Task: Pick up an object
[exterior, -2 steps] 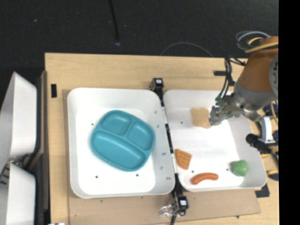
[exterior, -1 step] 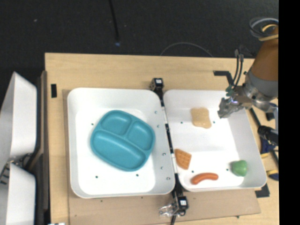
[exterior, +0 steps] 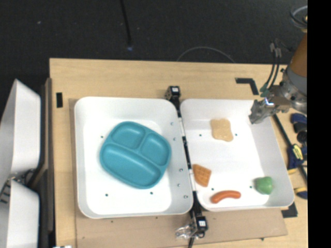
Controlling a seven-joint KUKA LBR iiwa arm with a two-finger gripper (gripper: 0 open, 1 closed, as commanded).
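The right bin (exterior: 269, 138) holds a tan bread-like slice (exterior: 222, 129) near its back, an orange waffle-textured wedge (exterior: 201, 175) at its front left, a red sausage (exterior: 225, 196) along the front wall, and a green rounded piece (exterior: 264, 185) at the front right. My gripper (exterior: 258, 112) hangs at the bin's back right corner, above the rim, to the right of the tan slice and apart from it. Nothing shows between its fingers.
The left bin (exterior: 88, 190) carries a teal divided plate (exterior: 135, 153). Black clamps (exterior: 172, 92) sit where the two bins meet, at back and front. Blue and yellow tools (exterior: 298, 138) lie on the bench right of the right bin.
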